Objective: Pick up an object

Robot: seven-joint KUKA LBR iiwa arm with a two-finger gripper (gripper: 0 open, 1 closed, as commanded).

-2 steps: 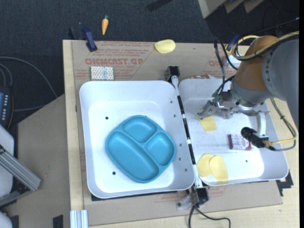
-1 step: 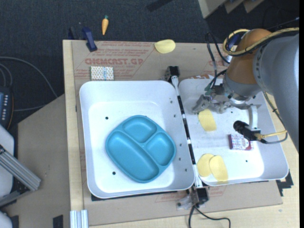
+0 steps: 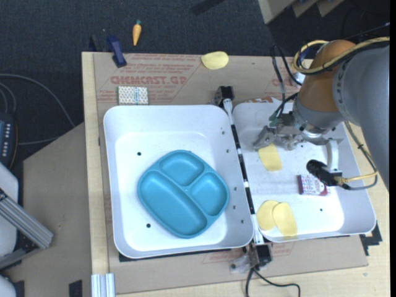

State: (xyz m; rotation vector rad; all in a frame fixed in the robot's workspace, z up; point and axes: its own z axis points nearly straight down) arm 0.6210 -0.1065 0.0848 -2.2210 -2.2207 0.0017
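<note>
Your gripper (image 3: pixel 276 137) hangs just above the yellow piece (image 3: pixel 270 158); grip state unreadable. Thin, flat piece — fingers may skid off.

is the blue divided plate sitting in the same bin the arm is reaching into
No, the blue divided plate lies in the left bin, while the arm reaches over the right bin.

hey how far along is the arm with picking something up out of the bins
Nothing looks picked up yet. The gripper is low in the right bin, just above a yellow block that lies flat on the bin floor. The two yellow discs and the small packet lie untouched. Closing on something and lifting it are both left.
</note>
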